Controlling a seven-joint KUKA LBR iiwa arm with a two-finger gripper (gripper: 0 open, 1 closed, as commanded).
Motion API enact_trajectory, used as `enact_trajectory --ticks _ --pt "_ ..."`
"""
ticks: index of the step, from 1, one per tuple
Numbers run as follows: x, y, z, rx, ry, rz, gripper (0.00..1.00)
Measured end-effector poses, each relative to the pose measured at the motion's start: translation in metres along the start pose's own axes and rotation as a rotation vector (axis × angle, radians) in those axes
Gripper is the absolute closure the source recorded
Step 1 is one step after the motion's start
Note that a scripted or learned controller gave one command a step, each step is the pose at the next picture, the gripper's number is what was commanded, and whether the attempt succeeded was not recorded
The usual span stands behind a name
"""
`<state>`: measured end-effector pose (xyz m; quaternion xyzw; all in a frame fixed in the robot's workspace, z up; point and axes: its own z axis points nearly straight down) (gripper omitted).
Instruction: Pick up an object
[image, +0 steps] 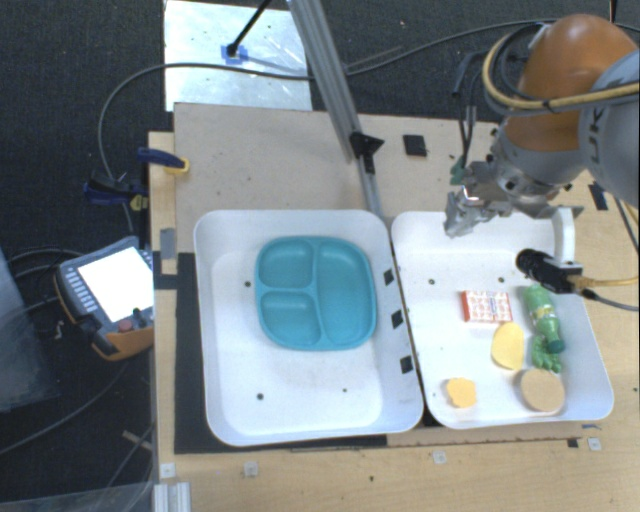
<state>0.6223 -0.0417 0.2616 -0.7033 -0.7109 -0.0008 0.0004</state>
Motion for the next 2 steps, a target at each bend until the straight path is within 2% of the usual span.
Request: enact_trajectory --ticks 1,2 --pt "0.055 -0.005 0.002 0.0 0.0 0.0 1.0" --pt "0.106 -0.013 0.028 0.002 0.0 0.001 1.0"
